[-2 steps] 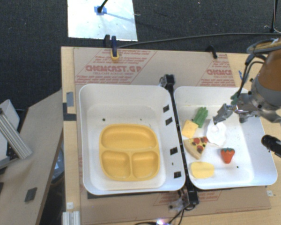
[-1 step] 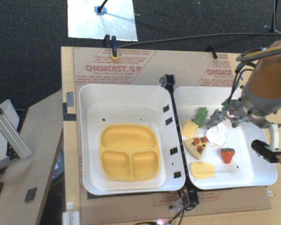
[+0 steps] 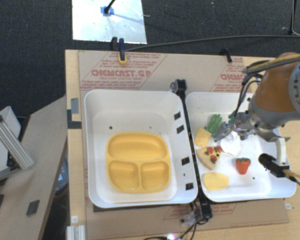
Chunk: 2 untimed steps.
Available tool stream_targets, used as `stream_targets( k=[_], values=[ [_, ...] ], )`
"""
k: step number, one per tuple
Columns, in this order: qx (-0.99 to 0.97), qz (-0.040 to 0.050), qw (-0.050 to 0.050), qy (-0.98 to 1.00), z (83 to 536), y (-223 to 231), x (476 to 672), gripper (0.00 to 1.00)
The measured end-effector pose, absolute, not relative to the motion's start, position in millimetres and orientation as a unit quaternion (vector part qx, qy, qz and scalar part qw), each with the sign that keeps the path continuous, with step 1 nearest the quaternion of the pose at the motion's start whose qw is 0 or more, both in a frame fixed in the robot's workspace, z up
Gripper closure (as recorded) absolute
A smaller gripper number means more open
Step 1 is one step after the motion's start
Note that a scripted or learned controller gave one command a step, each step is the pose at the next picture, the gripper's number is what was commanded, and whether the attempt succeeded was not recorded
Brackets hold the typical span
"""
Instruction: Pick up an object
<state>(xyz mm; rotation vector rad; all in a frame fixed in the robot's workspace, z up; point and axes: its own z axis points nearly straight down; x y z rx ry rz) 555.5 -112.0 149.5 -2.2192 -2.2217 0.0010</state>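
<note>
Gripper [image 3: 225,130] low in right bin [image 3: 255,191], jaw state unclear. Strawberry [image 3: 243,165] near front edge: light, rigid plastic (probably slippery), grip across its middle.

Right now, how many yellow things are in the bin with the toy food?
2. A yellow wedge lies near the bin's left wall, beside the green piece. A yellow oval piece lies at the front left corner. The arm may hide others.

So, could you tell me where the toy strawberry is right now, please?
The strawberry lies in the right bin, toward its front right, just right of the pizza slice and up-right of the yellow piece.
</note>
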Motion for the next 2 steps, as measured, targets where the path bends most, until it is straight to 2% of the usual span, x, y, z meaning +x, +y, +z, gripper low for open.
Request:
stream_targets(
  k=[1, 2],
  values=[
    [-0.707, 0.0001, 0.001, -0.707, 106, -106, 550.6, 0.0],
    [-0.707, -0.0008, -0.001, -0.707, 117, -107, 551.6, 1.0]
  ],
)
